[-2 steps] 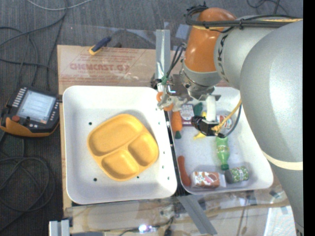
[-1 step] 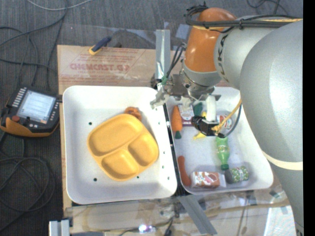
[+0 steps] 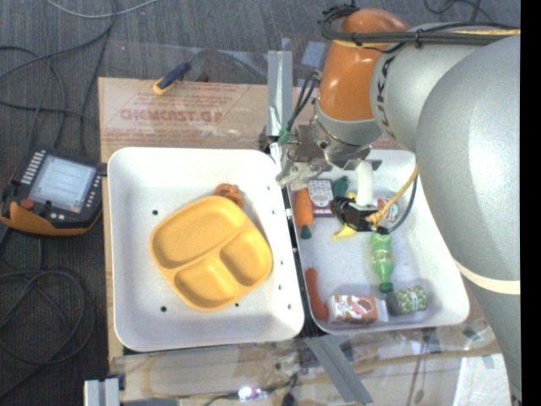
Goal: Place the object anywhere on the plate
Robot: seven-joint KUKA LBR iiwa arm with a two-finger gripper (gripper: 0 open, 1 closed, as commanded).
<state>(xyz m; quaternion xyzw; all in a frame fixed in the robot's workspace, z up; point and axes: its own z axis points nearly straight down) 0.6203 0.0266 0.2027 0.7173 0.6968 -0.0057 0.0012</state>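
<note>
So far nothing lies on the yellow plate (image 3: 213, 250) in the left bin (image 3: 127, 311). The gripper (image 3: 297, 169) hovers at the right bin's (image 3: 448, 299) upper-left corner — open or closed, I cannot tell — above a carrot (image 3: 303, 211), probably the object to move.

The bench (image 3: 169, 112) bore two white bins (image 3: 135, 311), one under the gripper (image 3: 297, 169), one left of it.
</note>
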